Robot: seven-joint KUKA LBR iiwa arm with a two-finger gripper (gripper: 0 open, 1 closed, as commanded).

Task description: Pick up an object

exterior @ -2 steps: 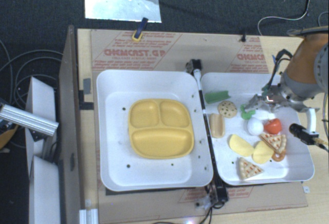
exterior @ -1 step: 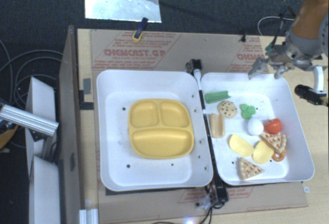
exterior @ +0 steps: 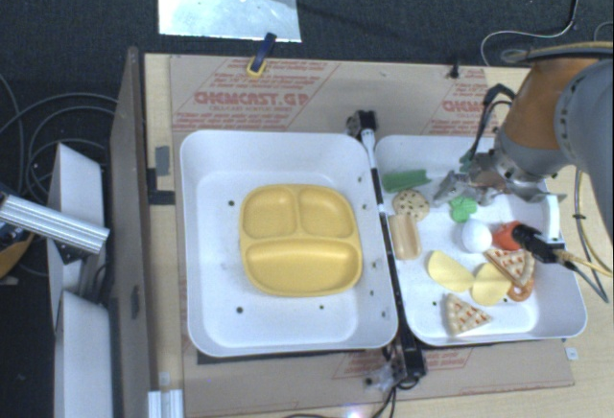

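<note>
The right bin (exterior: 566,311) holds several toy foods: a green pickle (exterior: 404,180), a cookie (exterior: 411,205), a tan wafer (exterior: 405,236), a small green piece (exterior: 463,209), a white egg (exterior: 476,236), a red-orange piece (exterior: 506,238), two yellow chips (exterior: 470,278), a pretzel slice (exterior: 511,267) and a pizza slice (exterior: 465,314). My gripper (exterior: 468,186) hangs over the bin's upper part, just above the green piece and the egg. Nothing shows between its fingers.
The left bin (exterior: 206,215) bears a yellow three-compartment tray (exterior: 299,240). A clamp (exterior: 365,126) sits at the divider's far end. The grey arm with its orange band (exterior: 537,104) enters from the right. Cables run along the right edge.
</note>
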